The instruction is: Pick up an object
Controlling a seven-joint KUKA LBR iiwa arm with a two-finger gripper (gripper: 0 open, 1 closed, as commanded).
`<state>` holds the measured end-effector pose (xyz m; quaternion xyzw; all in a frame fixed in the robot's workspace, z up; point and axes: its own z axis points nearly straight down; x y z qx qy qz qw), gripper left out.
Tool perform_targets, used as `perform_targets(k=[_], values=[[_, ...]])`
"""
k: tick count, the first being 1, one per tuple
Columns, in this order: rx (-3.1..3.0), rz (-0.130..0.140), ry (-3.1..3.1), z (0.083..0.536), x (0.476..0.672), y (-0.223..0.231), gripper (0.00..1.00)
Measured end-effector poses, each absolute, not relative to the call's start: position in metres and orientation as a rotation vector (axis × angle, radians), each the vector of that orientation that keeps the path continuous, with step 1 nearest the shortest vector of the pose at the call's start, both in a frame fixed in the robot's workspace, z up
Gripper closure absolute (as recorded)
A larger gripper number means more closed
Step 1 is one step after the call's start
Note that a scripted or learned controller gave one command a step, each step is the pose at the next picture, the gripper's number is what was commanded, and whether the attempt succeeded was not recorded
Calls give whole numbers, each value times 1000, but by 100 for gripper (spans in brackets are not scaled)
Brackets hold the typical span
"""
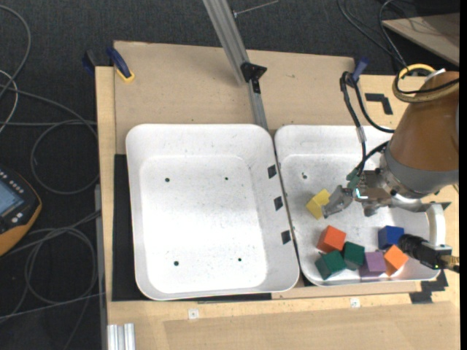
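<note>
Unlabelled green blocks (341,259) lie below the tool (341,203).

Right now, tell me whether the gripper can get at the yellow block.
Probably yes. The gripper sits right beside the yellow block in the right bin, with nothing between them; the other blocks lie nearer the bin's front edge.

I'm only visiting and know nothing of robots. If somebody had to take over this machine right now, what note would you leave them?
Gripper: low in the right bin, right beside the yellow block; whether it is open or shut cannot be told, and no block is seen held.
Things: yellow block near the bin's middle; orange block, two green blocks, purple block, blue block and a second orange block along the near edge.
Done: nothing lifted.
Left: grasp one block, probably the yellow, and raise it.
</note>
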<state>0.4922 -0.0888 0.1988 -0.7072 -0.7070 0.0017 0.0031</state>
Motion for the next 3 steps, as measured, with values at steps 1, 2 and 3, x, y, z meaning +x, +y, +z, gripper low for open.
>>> perform_targets(k=[1,2,3], values=[[-2220,0,-2221,201,493,-89,0],[-2217,5,-2217,158,492,-86,0],[-2216,6,-2216,105,491,-86,0]])
